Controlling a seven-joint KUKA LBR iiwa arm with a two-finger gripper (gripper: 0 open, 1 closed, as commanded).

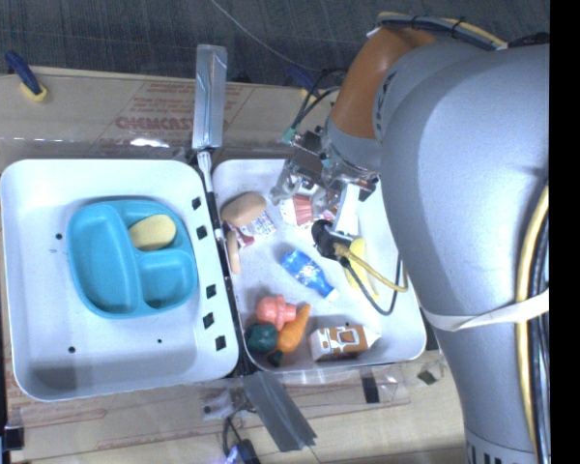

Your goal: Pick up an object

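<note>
A yellow lemon (153,231) sits in the blue tray (101,259), left bin (29,288). The right bin (391,341) holds toys; the tool (314,187) hovers there, grip unclear.

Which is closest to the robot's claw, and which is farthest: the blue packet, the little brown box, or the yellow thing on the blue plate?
Measured from the gripper, in the camera view:
1. Blue packet, just below it in the right bin.
2. Brown box, at that bin's bottom edge.
3. Yellow thing, on the blue plate, left bin.
</note>
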